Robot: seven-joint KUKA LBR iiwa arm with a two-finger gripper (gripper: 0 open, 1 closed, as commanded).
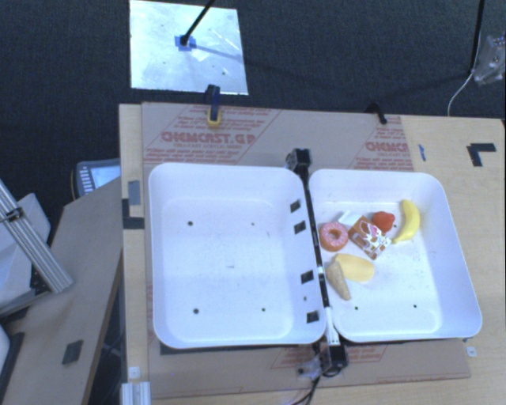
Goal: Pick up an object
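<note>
jaws: open or closed cannot be told

pink-frosted toy doughnut point(333, 235), red-and-white patterned block point(369, 236), yellow toy banana point(408, 219) and pale yellow rounded piece point(355, 267) lie clustered in the right shallow white bin point(458, 261) on the worktop point(443, 134).

Honestly the only robot-ish hardware I can make out is up in the far right corner: a pale, see-through-looking fitting point(490, 62) with a thin white cable point(458, 98) curling down off it and a dark thin line point(480, 17) running up from it. Too small and blurry to tell whether it belongs to the arm.
</note>
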